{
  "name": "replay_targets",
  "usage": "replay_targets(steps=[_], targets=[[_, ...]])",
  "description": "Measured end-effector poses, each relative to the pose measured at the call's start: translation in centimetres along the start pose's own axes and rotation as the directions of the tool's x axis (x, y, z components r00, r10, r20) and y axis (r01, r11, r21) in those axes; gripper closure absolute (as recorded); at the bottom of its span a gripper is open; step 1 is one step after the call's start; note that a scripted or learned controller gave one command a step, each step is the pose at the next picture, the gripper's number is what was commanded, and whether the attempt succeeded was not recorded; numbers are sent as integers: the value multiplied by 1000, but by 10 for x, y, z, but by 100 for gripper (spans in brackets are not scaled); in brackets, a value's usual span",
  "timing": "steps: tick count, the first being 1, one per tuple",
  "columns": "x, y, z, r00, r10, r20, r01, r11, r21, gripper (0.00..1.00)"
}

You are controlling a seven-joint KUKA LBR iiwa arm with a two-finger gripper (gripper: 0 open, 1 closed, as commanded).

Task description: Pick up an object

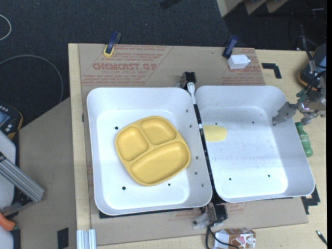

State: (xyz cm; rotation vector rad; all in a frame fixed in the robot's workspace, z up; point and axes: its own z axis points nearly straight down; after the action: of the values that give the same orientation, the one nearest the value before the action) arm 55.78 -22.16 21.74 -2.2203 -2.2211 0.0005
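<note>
A yellow divided plate (152,150) lies flat in the left bin (98,108). A small pale yellow piece (215,133) rests on the floor of the right bin (249,185), close against its left wall. My gripper (293,116) hangs over the right rim of the right bin, far from both yellow things. Its fingers (282,113) are spread open and nothing sits between them. A green bottle-like object (304,139) lies along the bin's right rim just below the gripper.
A white block (238,61) and blue clamps (111,44) sit on the cardboard behind the bins. Cables and a small box (239,238) lie at the front edge. A black divider strip (199,128) runs between the bins.
</note>
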Motion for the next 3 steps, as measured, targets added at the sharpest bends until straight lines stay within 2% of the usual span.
replay_targets(steps=[1,2,3], targets=[[31,-68,-136,1000,-2,5,2,1000,-16,0],[39,-79,-327,1000,-2,8,2,1000,-21,0],[39,-78,-329,1000,-2,5,2,1000,-8,100]])
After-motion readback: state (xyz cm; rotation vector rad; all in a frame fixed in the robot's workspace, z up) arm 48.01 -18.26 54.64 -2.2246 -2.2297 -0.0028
